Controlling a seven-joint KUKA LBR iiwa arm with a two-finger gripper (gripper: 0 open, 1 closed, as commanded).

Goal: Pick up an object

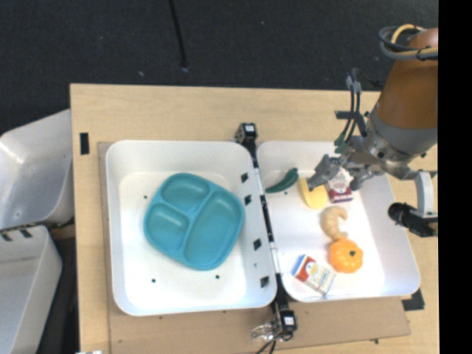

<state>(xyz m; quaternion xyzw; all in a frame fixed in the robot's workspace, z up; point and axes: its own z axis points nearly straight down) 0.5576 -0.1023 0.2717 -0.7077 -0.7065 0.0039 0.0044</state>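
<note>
My gripper [338,177] hangs over the back part of the right bin [394,260], low over a small red and white item [341,193] that sits partly under it. Just to its left lies a yellow wedge [311,195], and left of that a green piece [282,181] near the divider. In front of the gripper are a tan croissant-shaped piece [334,220], an orange pumpkin [345,256] and a small printed box [313,273]. Whether the red and white item is touched is hidden by the wrist.
The left bin [133,279] holds a blue divided plate [194,220]. A ridge with black clips [259,212] separates the two bins. A black fitting [410,218] juts in over the right bin's right side.
</note>
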